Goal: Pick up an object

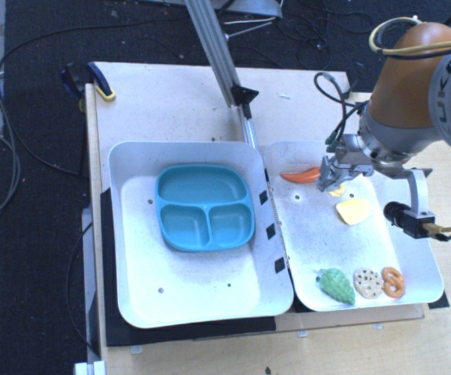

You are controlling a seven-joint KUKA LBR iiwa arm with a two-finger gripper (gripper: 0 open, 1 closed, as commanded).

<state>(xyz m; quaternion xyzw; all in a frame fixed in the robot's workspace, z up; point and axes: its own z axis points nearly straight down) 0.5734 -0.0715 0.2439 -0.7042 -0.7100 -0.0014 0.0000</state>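
Where tool [333, 180] hangs, orange carrot [300, 176], tapered

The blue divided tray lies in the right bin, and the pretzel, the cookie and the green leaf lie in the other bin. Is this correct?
Not quite: the camera view shows the blue divided tray in the left bin. The pretzel, cookie and green leaf lie in the other bin, the right one.

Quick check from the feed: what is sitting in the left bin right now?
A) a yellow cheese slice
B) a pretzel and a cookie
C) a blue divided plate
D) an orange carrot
C: the blue divided plate lies in the left bin, while the yellow slice, pretzel, cookie and carrot all lie in the right bin.
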